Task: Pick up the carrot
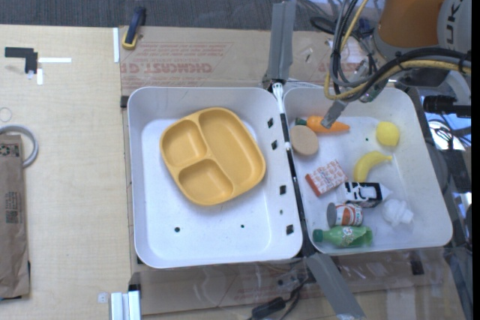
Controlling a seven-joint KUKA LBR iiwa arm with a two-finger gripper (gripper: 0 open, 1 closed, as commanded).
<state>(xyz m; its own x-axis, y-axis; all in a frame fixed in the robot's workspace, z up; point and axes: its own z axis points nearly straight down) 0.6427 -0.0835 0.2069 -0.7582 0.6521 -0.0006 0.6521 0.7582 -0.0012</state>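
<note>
The carrot [332, 127] lies flat in the right bin [420, 232], near its back wall and toward the divider between the two bins, its green top pointing left and a round tan piece [304, 140] just in front of it. The hand [332, 115] has its tip right at the carrot, touching or all but touching its upper side near the middle; whether it is open, closed or gripping cannot be told from here, since the tip reads as one slim grey shape slanting down from the cables. The carrot looks to be resting on the bin floor, level and unlifted, so the pick appears not yet made: the reach seems done, and the grip and lift are left. Nothing shows the carrot held. The other things in the right bin sit apart from it: a lemon [387, 133] to the right, a banana [369, 163] below that, a red-and-white packet [325, 178], a can [346, 216] and a green bottle [344, 237] toward the front. The left bin [150, 221] carries a yellow divided plate [213, 155], well apart from the work. The tan piece is the close neighbour that a grip might nudge.
</note>
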